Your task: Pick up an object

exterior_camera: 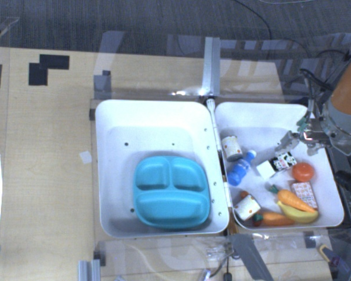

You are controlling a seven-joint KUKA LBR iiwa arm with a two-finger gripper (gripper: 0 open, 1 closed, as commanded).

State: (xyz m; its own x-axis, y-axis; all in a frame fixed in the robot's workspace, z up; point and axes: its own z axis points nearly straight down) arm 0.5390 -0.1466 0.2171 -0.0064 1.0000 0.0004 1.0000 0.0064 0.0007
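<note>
The right bin (263, 122) holds a jumble of small items. A blue bottle (240, 168) lies near its left wall, with a small can (231, 147) just above it. A black-and-white carton (285, 160) and a white block (265, 170) lie in the middle, and a red tomato (303, 171) sits to their right. Along the front lie a carrot (295, 199), a banana (298, 213), a pink packet (304, 192) and a small cup (247, 205). My gripper (289, 140) hangs over the bin's right half, just above the carton.
The left bin (123, 127) holds a blue divided tray (171, 191). A metal post (211, 69) stands behind the divider between the bins. Cables and arm parts crowd the right edge (339, 139).
</note>
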